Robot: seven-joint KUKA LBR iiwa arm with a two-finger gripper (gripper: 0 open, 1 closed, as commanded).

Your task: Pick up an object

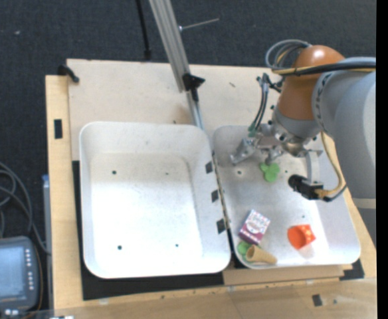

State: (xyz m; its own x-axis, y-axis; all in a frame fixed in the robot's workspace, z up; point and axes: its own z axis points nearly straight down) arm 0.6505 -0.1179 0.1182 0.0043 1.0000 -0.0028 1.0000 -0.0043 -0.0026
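Two shallow white plastic bins sit side by side on the pale wooden bench: the left bin and the right bin. The grey arm with its orange band reaches over the far part of the right bin, and its two-finger gripper hangs low there. A small green object lies just below the gripper, close to its tips; whether it is gripped or merely beside them cannot be told, nor how far the pincer is spread. Nearer the front wall of the right bin lie a small purple-and-white patterned box, an orange plastic cup-like piece, and a tan cone touching a small green piece.
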